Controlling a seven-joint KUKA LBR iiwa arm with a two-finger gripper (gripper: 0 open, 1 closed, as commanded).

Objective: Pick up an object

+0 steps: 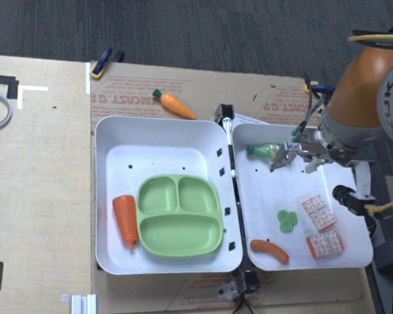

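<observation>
Underneath, two white bins sit on cardboard over grey carpet.

Green divided plate, orange bottle, orange carrot, green broccoli, two red-and-white patterned packets, white bins

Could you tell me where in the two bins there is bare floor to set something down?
Left bin: the strip above the green divided plate. Right bin: the middle, between the green bottle and broccoli piece. Crowded: its lower right, with two packets and sausage.
</observation>
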